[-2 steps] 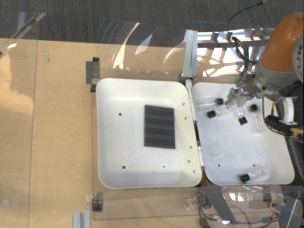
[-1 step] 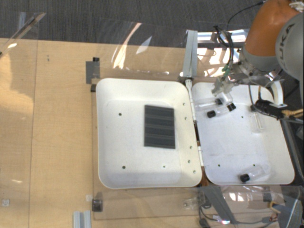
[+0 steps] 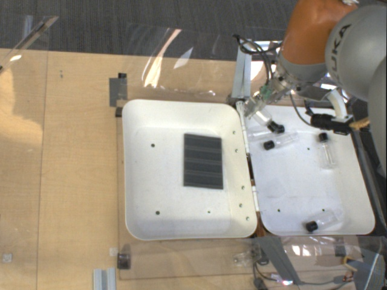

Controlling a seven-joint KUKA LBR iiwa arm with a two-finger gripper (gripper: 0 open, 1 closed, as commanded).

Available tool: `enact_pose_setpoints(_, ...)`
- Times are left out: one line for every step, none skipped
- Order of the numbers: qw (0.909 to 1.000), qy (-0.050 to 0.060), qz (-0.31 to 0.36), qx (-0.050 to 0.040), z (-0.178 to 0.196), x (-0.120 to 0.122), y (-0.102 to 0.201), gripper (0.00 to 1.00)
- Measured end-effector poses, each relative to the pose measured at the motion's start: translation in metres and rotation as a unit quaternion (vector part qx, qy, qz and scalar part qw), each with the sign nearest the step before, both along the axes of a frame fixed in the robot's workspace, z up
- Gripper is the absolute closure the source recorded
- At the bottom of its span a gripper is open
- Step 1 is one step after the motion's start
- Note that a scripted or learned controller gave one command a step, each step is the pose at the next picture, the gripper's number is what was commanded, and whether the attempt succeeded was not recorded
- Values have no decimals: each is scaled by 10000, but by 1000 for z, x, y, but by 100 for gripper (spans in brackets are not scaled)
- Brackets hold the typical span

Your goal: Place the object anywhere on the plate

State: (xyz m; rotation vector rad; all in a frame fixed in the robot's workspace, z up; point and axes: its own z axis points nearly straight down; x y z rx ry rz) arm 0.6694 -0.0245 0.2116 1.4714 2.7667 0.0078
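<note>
A dark grey ribbed plate (image 3: 203, 161) lies flat in the middle of the left white bin (image 3: 139, 210). Several small clear tubes with black caps lie in the right bin (image 3: 363, 222): one (image 3: 273, 125) close under the gripper, one (image 3: 275, 143) just below it, one (image 3: 326, 148) further right and one (image 3: 317, 225) near the front edge. My gripper (image 3: 259, 103) hangs over the right bin's far left corner, beside the divide between the bins. It is small and partly hidden under the wrist, and I see no object in it.
The grey arm with its orange band (image 3: 311, 26) fills the upper right. Cables (image 3: 329, 121) trail over the right bin's back edge. A metal post (image 3: 242, 74) stands behind the bins. Wooden bench surface (image 3: 60, 162) spreads to the left.
</note>
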Motion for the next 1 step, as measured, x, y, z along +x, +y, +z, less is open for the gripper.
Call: enact_pose_setpoints(9996,19,280,3,-26,0,89,100)
